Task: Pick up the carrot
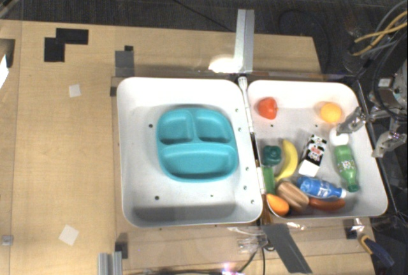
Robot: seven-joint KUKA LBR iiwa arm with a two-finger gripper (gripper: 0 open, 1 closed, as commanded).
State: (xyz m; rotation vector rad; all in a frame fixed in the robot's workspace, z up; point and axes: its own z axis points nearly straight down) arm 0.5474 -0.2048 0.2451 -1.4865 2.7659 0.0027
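The carrot (277, 204) lies in the front left corner of the right bin (299, 96), its orange body against the bin wall, and a green stalk-like piece runs up from it. A hot dog (293, 193) touches its right side. My gripper (368, 133) hovers over the right bin's right rim, far from the carrot, near the green bottle (345, 167). It is open, with nothing between its fingers.
The right bin also holds a red tomato (267, 108), an orange (330, 112), a banana (288, 159), a dark green lid (272, 154), a black-and-white carton (313, 152) and a blue bottle (322, 189). The left bin (137, 140) holds a teal divided plate (196, 143).
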